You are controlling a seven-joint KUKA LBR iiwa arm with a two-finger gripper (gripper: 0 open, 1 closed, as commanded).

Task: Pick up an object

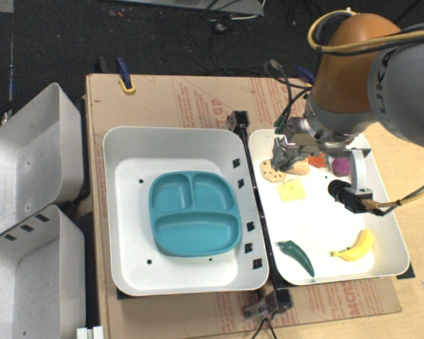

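Gripper [286, 157] is down in the right bin [381, 260], at its far-left corner, arm [381, 69] coming in from the right with the orange band above the wrist. Can't tell if it's apart or together; the tips are dark and blur into each other from this angle, and nothing is visibly clamped between them.

Right at the tips, on the left: a tan cookie-like disc [270, 170], touching or nearly so. Just below the tips: a flat yellow cheese-like slice [291, 191], lying on the bin floor. On the right of the gripper, partly under the wrist: an orange piece [318, 162] and a magenta piece [340, 166], side by side; both partly hidden, can't make out what they are.

Further right and a bit nearer the camera: a black cable fitting [345, 193] hanging off the arm over the bin.

Well below the gripper, near the bin's front edge: a dark green pepper-like item [297, 255] and a yellow banana [356, 246], apart from each other.

Left of the gripper, across the divider: the left bin [127, 147] with a teal compartment plate [195, 213] lying flat in the middle.
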